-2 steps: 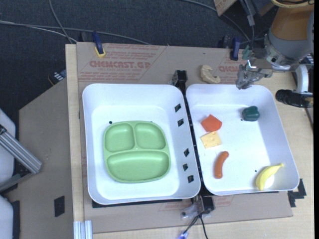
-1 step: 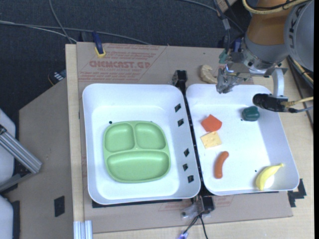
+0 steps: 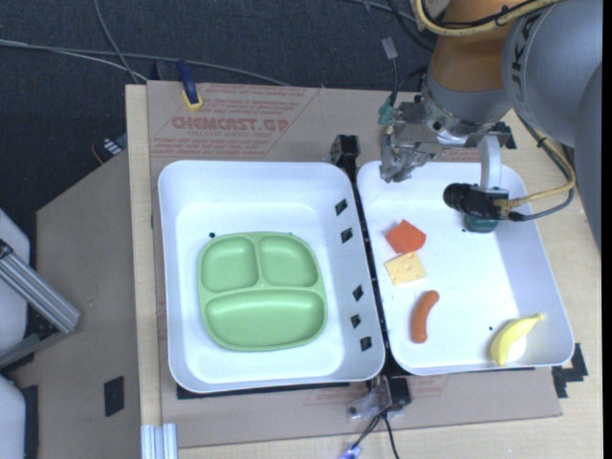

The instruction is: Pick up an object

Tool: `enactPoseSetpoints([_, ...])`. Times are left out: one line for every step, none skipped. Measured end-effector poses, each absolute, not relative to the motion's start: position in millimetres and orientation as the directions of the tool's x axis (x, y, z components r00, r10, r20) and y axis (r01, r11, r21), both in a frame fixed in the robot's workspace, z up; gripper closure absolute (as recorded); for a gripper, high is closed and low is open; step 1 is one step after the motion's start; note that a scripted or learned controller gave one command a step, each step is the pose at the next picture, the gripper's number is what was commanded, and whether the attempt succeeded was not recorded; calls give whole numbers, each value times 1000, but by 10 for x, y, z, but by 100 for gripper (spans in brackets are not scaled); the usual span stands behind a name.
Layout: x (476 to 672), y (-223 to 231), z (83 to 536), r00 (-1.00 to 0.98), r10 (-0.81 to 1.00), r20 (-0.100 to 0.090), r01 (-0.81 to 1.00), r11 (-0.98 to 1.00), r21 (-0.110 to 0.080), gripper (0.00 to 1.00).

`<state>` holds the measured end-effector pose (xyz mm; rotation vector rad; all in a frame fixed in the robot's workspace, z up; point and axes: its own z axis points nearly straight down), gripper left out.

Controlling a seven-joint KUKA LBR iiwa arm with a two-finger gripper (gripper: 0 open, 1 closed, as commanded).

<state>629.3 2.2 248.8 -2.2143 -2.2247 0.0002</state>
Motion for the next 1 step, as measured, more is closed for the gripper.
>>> enactPoseSetpoints([6397, 560, 2521, -6, 1000, 2, 1000, 6, 2, 100])
